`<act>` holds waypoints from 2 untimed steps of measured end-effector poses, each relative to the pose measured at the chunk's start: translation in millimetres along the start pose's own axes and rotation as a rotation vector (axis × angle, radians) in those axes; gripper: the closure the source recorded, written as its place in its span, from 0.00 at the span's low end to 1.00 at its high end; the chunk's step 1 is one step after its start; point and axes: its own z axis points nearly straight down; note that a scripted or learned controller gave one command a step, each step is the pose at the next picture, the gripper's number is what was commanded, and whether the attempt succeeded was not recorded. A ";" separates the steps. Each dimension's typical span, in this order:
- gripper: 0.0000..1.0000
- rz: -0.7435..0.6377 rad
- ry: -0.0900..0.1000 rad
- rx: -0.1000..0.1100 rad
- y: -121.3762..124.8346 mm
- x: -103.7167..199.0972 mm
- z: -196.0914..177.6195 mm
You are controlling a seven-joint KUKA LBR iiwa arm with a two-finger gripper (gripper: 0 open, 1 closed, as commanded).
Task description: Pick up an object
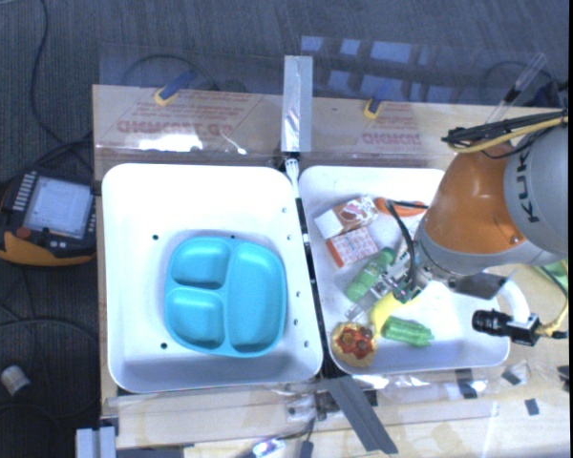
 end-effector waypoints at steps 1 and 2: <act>0.00 -0.139 -0.005 -0.002 43.0 -32.7 30.4; 1.00 -0.140 -0.001 -0.007 46.8 -31.5 22.6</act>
